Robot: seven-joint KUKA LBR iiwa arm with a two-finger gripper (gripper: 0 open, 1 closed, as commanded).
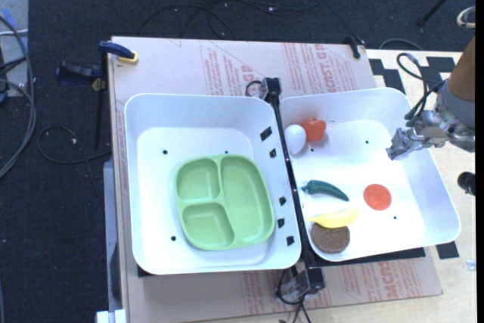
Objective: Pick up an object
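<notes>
Reaching in from the right, the grey arm (457, 106) hangs its pincer (398, 145) over the right bin (435, 185), near that bin's far right side; whether it is released or clenched cannot be told, as it is small and blurred, and nothing can be seen between its tips. Five small things lie in this bin, any of which could be picked. A white egg (294, 138) sits against the left wall, touching a red-orange tomato (314, 129) just to its right. Lower down, a dark green pepper (325, 190), long and slightly curved, lies near the middle. A flat red disc (377, 197) rests apart to its right, the closest piece to the pincer, though still clear of it. At the near edge a yellow banana (335, 218) lies across the top of a round brown cookie (330, 238), the two touching. The left bin (144, 185) holds a pale green tray (224, 202) with three compartments, set at a slight tilt. Both bins sit side by side on the counter (197, 60).
</notes>
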